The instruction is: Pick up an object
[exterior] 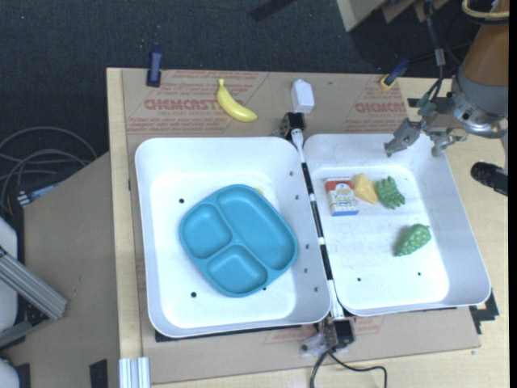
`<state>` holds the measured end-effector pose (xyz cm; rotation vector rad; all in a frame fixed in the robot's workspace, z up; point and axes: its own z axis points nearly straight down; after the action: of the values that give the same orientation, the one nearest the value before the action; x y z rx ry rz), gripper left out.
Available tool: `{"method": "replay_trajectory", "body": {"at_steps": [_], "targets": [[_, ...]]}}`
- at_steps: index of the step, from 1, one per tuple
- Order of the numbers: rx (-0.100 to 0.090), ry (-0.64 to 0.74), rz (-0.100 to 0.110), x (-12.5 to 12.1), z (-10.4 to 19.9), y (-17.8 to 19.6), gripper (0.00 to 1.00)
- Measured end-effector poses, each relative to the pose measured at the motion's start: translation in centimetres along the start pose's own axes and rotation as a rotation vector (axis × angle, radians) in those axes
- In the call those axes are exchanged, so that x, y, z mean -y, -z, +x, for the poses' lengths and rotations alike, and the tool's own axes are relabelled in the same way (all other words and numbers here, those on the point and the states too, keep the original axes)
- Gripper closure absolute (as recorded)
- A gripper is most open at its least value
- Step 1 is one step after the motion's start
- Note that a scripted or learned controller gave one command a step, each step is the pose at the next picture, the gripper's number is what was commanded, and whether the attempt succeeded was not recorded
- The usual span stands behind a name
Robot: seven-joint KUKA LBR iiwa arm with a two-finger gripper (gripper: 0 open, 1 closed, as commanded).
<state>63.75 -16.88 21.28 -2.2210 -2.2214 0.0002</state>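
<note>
- Two spread fingers are what you see on the gripper (422, 139), poised over the right bin's (452, 241) far rim with nothing between them; the arm (487, 63) is cut off at the top right corner.
- Your candidates lie in that bin: a small carton (342, 197) touching a yellow piece (367, 189), a green toy (391, 192) beside it, and another green toy (412, 239) nearer you; their shapes are hard to make out.
- You'll find a blue divided tray (236, 238) in the left bin (157, 217), hiding something yellowish at its far edge.
- Past the bins, a banana (233, 103) lies on the bench (186, 103).
</note>
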Motion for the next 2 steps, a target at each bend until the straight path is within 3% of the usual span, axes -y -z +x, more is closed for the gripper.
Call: {"method": "replay_trajectory", "body": {"at_steps": [1, 2], "targets": [[0.003, -0.002, -0.005, 1.0, -0.2, -12.5, 0.00], [0.000, -0.002, 0.002, 7.3, -2.6, -12.8, 0.00]]}}
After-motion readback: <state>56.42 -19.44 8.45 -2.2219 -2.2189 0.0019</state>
